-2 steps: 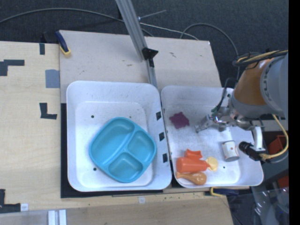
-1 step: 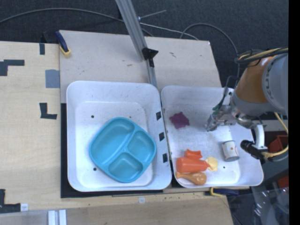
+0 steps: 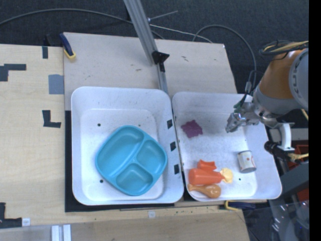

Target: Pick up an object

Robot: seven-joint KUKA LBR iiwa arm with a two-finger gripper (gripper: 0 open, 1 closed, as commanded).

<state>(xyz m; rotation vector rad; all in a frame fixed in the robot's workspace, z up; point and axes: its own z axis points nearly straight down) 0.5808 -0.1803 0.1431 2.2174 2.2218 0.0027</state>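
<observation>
Gripper (image 3: 232,127) over right white bin (image 3: 264,185); purple crumpled piece (image 3: 191,128) lies to its left, apart. Jaw opening cannot be told; nothing visibly held.

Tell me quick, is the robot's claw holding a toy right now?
Gripper: over the right bin, no toy seen in it; open or closed cannot be told.

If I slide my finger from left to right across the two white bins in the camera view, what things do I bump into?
Blue divided tray → purple piece → orange toy → gripper → small grey can.
</observation>
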